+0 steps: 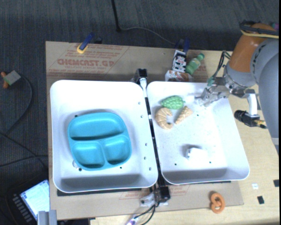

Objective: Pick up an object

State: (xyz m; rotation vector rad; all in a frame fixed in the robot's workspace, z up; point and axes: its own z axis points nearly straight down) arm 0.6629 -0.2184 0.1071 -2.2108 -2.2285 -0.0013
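One pair of jaws [207, 95] hangs over the far right corner of the right bin [234, 146], pointing leftward and down from the wrist; they are too small and blurred here to tell whether they stand wide or narrow, and nothing can be made out between them. Behind them the grey wrist runs back to the right, with the orange band [241, 55] above it and the broad grey arm [271, 88] beyond, along the view's right side. Just left of the jaws, apart from them, a green leafy toy [172, 101] lies on the bin floor. Beside it sit a tan ice-cream cone toy [183, 115] and a croissant toy [163, 117], close together. Nearer the front of that bin lies a small white object [193, 152]. Left bin [61, 139] holds a blue divided tray [99, 140]. An orange ring [218, 201] rests on the tabletop [262, 172] in front of the right bin.
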